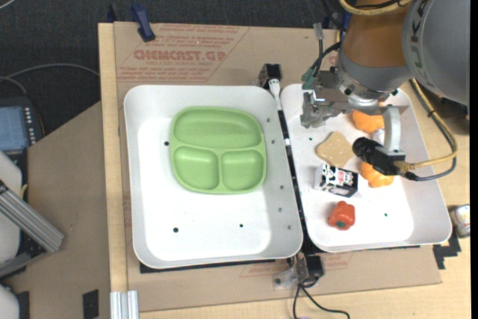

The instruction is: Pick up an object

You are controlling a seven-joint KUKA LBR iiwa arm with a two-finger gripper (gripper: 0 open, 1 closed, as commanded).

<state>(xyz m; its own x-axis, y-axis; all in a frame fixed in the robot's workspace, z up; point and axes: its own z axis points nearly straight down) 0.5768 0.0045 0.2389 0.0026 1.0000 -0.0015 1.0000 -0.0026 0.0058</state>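
Observation:
The right bin [418,224] holds several small objects: a tan bread-shaped piece [334,148], a black-and-white block [337,178], a red pepper-like toy [341,214], an orange piece [377,175] and another orange piece [366,120] partly hidden under the arm. My gripper [317,112] hangs over the far left part of this bin, just beyond the tan piece. The wrist's metal body hides what is beneath it, and nothing shows as held.
The left bin [149,183] carries a green divided plate [219,149] in its far half. The grey and orange arm [388,19] covers the right bin's far right corner. A black cable [407,164] loops over the right bin.

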